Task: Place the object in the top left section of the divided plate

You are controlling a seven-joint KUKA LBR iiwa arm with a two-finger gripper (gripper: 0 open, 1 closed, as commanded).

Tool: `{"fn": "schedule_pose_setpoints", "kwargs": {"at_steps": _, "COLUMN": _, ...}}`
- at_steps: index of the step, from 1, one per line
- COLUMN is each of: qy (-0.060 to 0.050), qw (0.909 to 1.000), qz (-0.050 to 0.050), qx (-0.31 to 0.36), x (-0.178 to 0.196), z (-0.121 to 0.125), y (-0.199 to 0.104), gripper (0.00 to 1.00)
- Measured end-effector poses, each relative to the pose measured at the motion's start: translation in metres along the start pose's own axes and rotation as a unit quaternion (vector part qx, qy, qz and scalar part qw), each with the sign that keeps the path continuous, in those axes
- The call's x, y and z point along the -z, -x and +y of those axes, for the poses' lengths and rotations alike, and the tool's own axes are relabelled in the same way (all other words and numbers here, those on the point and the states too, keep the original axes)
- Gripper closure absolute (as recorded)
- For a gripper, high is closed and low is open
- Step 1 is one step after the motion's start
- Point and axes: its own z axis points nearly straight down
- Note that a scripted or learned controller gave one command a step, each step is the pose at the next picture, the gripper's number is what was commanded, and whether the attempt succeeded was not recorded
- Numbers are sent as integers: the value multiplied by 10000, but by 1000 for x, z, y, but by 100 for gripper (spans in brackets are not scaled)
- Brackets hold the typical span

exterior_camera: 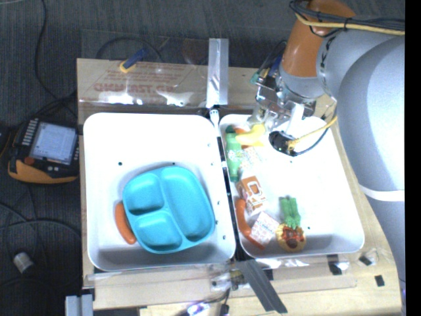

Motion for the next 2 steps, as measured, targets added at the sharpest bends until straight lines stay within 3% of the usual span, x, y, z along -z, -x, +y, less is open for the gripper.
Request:
{"fn": "schedule_pose_setpoints", "kwargs": {"at_steps": 1, "qy": 36, "qw": 9936, "qz": -35, "qx": -1130, "x": -94, "z": 24, "y": 52, "gripper": 100}}
{"fn": "schedule_pose_setpoints", "kwargs": {"at_steps": 2, "qy": 36, "qw": 9596, "qz": 8, "qx": -2813, "x": -95, "z": 51, "y": 113, "gripper": 100}}
